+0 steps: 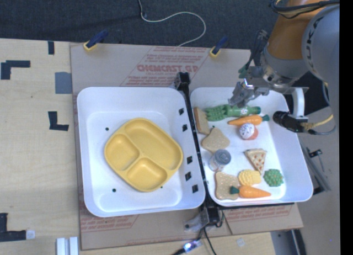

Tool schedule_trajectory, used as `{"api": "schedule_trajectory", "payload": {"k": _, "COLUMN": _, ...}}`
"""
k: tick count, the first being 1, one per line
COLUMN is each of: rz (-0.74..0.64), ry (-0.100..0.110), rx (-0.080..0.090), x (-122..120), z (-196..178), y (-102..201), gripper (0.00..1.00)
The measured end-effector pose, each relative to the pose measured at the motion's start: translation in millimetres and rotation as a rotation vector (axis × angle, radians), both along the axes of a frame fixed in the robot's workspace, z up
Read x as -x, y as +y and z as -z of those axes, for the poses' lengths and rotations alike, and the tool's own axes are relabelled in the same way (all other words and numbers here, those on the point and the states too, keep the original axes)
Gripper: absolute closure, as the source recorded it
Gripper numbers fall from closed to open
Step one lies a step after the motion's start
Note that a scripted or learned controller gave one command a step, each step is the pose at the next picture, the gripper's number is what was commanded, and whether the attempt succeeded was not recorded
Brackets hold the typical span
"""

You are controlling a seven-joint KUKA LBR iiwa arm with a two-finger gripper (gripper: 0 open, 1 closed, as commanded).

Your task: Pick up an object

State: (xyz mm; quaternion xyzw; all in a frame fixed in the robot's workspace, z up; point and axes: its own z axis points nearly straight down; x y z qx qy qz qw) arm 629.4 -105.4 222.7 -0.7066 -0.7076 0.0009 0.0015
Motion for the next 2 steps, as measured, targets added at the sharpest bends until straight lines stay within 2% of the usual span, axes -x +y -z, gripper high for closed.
{"api": "schedule_trajectory", "payload": {"k": 1, "rz": -0.005, "ry": 0.001, "rx": -0.001, "x": 3, "z": -7, "y": 56, "gripper": 1.0}}
{"api": "schedule_trajectory", "payload": {"k": 2, "rz": -0.005, "ry": 0.004, "rx": 0.0, "x": 22, "z": 11, "y": 108, "gripper": 1.0}}
